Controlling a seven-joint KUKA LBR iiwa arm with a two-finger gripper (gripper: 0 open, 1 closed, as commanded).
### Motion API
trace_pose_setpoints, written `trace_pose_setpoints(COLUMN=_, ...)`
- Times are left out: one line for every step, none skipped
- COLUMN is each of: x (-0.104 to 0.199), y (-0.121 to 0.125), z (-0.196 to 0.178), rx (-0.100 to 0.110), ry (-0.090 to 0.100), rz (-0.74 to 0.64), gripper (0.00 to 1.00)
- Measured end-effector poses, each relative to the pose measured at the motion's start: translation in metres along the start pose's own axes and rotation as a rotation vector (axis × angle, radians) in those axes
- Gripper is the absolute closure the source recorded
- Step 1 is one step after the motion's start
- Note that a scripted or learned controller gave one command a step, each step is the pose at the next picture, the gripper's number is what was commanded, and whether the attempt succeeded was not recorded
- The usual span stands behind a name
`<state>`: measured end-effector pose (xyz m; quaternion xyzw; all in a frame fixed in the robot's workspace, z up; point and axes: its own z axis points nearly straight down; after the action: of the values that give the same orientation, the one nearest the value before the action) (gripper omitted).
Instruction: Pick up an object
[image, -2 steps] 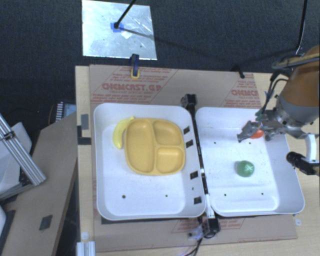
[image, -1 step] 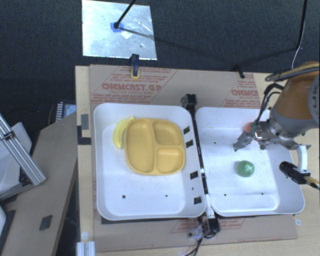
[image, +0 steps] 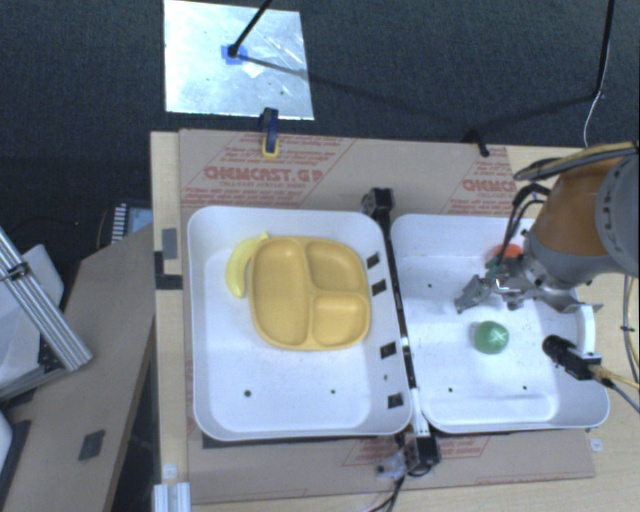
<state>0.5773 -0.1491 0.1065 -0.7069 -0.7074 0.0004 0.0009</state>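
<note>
I see gripper (image: 478, 296) low in right bin (image: 440, 400), just above-left of green ball (image: 490, 337); finger spread unreadable.

In the left bin (image: 215, 400) a yellow divided tray (image: 305, 292) fills the middle and far part, with a banana (image: 238, 266) tucked against its left side near the far-left corner — the near strip along the front edge is bare and open to a reach. In the right bin (image: 450, 400) the arm (image: 585, 225) and gripper (image: 480, 292) crowd the far-right corner, and a green ball (image: 490, 337) lies just beside the gripper, toward the right edge. An orange object (image: 510, 252) sits partly hidden under the wrist. The left half and the near edge of this bin are free floor — the raised divider (image: 395, 320) with black clips stands between the bins.
</note>
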Motion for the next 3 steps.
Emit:
trace_pose_setpoints(x=0.0, y=0.0, z=0.023, rx=-0.001, ry=0.0, rz=0.0, gripper=0.0)
trace_pose_setpoints(x=0.0, y=0.002, z=0.011, rx=-0.005, ry=-0.002, rz=0.001, gripper=1.0)
trace_pose_setpoints(x=0.005, y=0.001, z=-0.052, rx=-0.009, ry=-0.002, rz=-0.003, gripper=1.0)
